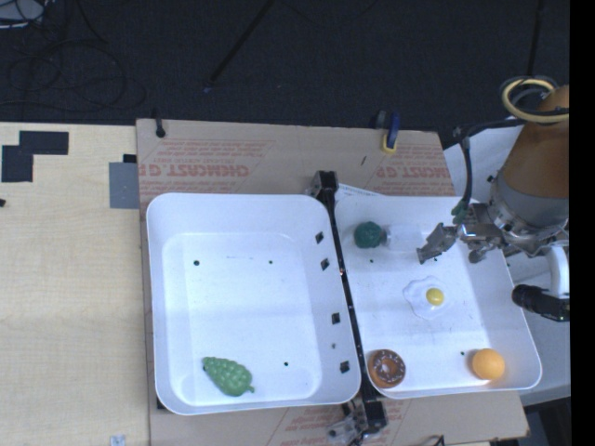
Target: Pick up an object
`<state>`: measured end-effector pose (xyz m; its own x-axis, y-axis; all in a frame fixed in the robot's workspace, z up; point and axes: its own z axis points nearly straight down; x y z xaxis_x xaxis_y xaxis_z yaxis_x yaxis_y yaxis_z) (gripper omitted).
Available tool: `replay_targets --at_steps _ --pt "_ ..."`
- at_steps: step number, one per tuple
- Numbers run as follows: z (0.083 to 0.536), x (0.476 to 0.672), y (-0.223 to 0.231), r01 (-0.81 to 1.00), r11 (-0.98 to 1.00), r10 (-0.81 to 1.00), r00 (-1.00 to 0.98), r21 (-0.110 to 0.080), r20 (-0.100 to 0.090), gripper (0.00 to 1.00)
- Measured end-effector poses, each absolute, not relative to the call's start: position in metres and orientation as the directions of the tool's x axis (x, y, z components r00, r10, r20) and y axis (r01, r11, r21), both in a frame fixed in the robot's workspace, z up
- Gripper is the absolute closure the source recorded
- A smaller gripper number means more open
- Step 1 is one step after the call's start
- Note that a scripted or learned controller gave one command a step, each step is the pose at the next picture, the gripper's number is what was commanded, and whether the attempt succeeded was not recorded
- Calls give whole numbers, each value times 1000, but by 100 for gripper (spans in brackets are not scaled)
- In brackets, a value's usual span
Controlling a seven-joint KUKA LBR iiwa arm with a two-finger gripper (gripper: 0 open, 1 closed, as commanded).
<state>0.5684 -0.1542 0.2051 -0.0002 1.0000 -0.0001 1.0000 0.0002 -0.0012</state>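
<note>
At the near edge of the right bin [521,379] sit a donut [386,368], tucked into the near left corner, and an orange [487,364] toward the near right corner, the two well apart. Across the divider, a green bunch of grapes [228,376] lies alone in the near left part of the left bin [177,221]. A little further in, around the middle of the right bin, there's a fried egg [429,297], its yolk facing up. Beyond that, close to the divider, a dark green ball [370,235] rests on the bin floor. The end effector [453,242] hangs over the far right part of the right bin, reaching in from the right, its grey fingers [434,245] spread apart with nothing between them; it is above the egg's far side and off to the right of the green ball, touching neither. Behind it rises the arm's orange band [544,156]. Both bins stand on a cardboard sheet [242,161] laid over the bench [65,277], and a blue and yellow clamp [390,133] grips the cardboard's far edge
</note>
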Motion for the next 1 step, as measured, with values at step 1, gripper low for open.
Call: replay_targets --at_steps 1 --pt "80 631 -117 1000 7 1000 -7 -14 2 0"
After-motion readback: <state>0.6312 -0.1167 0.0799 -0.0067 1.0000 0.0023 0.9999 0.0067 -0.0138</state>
